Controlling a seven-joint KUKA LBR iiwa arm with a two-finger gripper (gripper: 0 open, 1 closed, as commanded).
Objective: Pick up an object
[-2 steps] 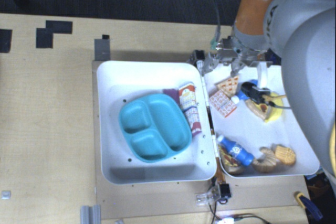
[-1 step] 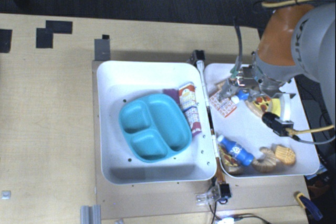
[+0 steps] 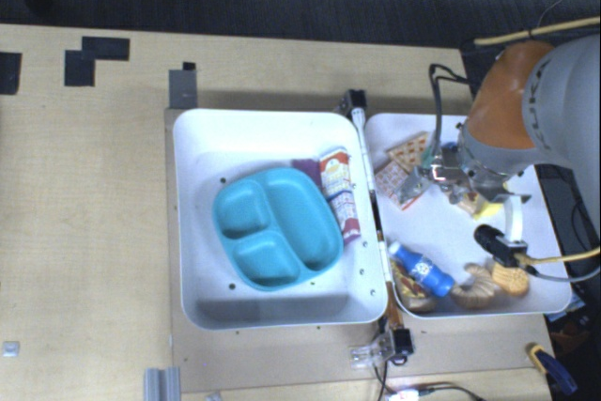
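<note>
My gripper [image 3: 439, 176] hangs low over the upper middle of the right bin [image 3: 545, 230], with the grey arm and its orange band behind it. Just to its left lie a tan waffle-patterned piece [image 3: 406, 152] and a greyish crumpled item [image 3: 408, 191]; whether the gripper touches either is unclear. A small yellow item [image 3: 484, 209] shows under the wrist. Along the bin's front edge lie a blue bottle with a white cap [image 3: 423, 269] and brown, bread-like pieces [image 3: 498, 282].
The left bin [image 3: 197, 202] holds a blue divided plate [image 3: 277, 228] and a red-and-white tube [image 3: 340, 192] lying along the plate's right side. A dark purple item [image 3: 305, 167] peeks out behind the plate. The wall between the bins [image 3: 371, 202] runs close to the gripper's left.
</note>
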